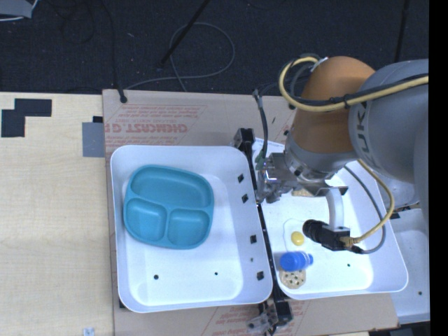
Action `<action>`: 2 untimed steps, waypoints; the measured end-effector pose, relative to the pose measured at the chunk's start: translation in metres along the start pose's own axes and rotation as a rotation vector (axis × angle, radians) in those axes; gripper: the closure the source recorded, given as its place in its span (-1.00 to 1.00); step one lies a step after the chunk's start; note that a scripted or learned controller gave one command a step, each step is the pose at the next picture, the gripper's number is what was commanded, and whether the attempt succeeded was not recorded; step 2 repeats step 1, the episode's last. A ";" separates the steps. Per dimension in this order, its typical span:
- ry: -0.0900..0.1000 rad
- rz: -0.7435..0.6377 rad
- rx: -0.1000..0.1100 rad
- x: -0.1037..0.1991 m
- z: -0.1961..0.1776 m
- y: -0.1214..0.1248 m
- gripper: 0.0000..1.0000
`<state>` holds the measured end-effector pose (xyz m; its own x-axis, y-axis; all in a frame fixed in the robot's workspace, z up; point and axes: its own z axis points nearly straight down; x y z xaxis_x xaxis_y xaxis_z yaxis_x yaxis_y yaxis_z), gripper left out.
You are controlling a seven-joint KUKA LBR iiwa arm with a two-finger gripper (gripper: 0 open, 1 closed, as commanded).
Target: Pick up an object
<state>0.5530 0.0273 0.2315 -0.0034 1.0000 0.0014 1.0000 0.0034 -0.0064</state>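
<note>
Yellow piece (298, 239) is the likeliest pick: small, roundish, on the floor of the right bin (364, 271), in its lower-left part. Gripper (269, 182) sits at the upper-left of the same bin, close by the wall it shares w/ the left bin (182, 278). Whether the gripper is spread or closed can't be told from this angle, as the wrist hides it, and nothing is seen held.

Key relation: the yellow piece lies from the gripper toward the view's bottom and a bit right, near but clearly apart. There's only one arm (392, 117), so no choice of side. The piece looks approx. round from above, so no long axis can be read and no pointing direction. By that judgement, any wrist angle should do.

Two more candidates sit further the same way. The blue item (295, 261) is just below the yellow piece and looks slightly longer left-right in the view. The speckled disc (292, 278) touches or nearly touches its lower edge and is flat and round. They crowd each other, so a close there risks nudging a neighbour.

The blue divided plate (169, 206) lies flat in the left bin, across the wall, long axis approx. left-right. It's wide, so prob. a poor pinch.
</note>
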 end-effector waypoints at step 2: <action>0.000 -0.001 0.000 0.048 0.014 -0.015 1.00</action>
